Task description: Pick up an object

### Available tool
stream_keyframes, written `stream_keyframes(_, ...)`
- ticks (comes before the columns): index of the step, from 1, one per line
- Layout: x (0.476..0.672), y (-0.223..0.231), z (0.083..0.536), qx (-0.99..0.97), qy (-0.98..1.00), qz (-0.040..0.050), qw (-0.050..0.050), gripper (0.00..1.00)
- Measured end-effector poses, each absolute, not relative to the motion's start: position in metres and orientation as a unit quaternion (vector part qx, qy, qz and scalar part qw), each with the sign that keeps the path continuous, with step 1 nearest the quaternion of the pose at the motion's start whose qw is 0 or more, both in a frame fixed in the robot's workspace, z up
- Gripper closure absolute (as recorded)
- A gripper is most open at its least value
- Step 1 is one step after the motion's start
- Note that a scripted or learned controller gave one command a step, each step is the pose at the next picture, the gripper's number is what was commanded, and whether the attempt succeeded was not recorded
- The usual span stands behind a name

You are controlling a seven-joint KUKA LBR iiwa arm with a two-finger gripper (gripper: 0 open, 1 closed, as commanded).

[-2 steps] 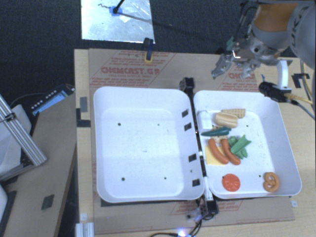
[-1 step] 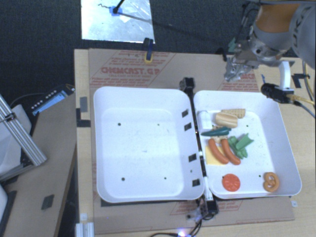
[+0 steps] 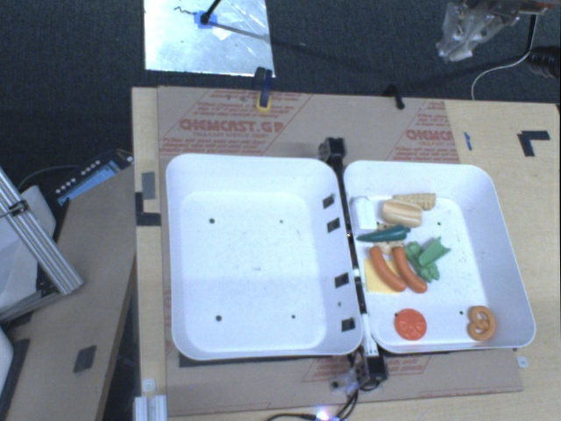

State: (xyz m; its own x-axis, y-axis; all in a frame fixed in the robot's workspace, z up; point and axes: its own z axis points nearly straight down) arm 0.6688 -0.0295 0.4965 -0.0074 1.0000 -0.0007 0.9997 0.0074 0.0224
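The right bin holds toy food. A tan bun and a ridged cracker lie near its back, beside a small white piece. A dark green pod lies just in front of them. Two orange sausages rest side by side on a yellow slice, with a green leafy piece to their right. A red tomato and a pretzel sit near the front wall. The gripper hangs high at the top right, well beyond the bench's far edge and apart from every object.
The left bin sits beside the right one, joined by a black hinged divider. Both rest on a cardboard sheet. A shiny metal plate lies on the floor at the back, and an aluminium frame stands at the left.
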Motion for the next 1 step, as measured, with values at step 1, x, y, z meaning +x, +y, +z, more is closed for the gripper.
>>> stream_keyframes(1,0.668,-0.1074,0.4905,0.709,0.706,0.0005,0.003,1.0)
